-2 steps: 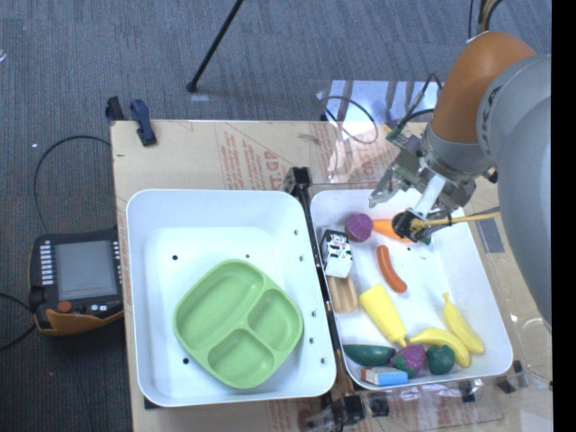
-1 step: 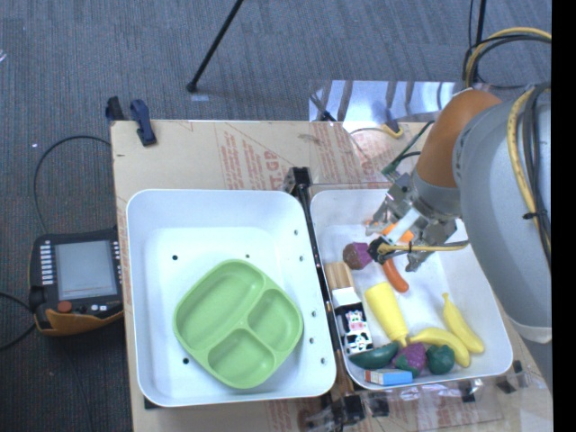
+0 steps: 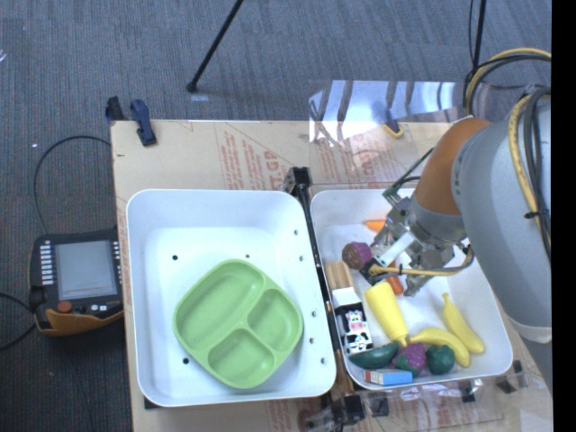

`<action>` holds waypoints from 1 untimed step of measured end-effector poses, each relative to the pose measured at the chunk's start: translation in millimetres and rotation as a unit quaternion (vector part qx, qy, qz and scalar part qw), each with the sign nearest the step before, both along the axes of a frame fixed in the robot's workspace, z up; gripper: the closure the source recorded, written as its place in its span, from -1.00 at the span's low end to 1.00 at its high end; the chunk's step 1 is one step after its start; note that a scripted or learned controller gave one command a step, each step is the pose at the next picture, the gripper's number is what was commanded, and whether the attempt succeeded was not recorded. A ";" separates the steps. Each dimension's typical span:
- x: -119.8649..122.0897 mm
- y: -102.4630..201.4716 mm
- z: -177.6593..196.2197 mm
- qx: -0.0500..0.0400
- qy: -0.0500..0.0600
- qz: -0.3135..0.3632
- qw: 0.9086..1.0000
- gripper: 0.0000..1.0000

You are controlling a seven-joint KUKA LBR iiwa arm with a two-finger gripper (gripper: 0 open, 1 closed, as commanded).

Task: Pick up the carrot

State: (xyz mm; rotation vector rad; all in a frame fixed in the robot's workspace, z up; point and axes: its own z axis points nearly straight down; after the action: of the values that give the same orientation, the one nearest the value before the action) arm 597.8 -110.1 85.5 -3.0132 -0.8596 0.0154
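The grey arm's two-finger gripper (image 3: 396,261) hangs low in the right white bin (image 3: 500,327), presumably to reach the small orange carrot (image 3: 373,225) peeking out just behind it; its grasp I cannot tell. Two yellow plastic bananas (image 3: 454,331) lie nearby; one green sectioned plate (image 3: 238,322) occupies the left white bin (image 3: 153,241)

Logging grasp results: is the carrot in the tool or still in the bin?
In the bin: the carrot shows as an orange tip on the right bin floor, beside the tool.
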 end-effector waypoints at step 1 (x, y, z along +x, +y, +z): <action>36.3 -2.2 0.9 0.000 -0.001 -0.087 0.996 -1.00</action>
State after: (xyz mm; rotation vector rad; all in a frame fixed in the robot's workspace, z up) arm 634.1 -112.3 86.4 -3.0771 -0.5934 0.0105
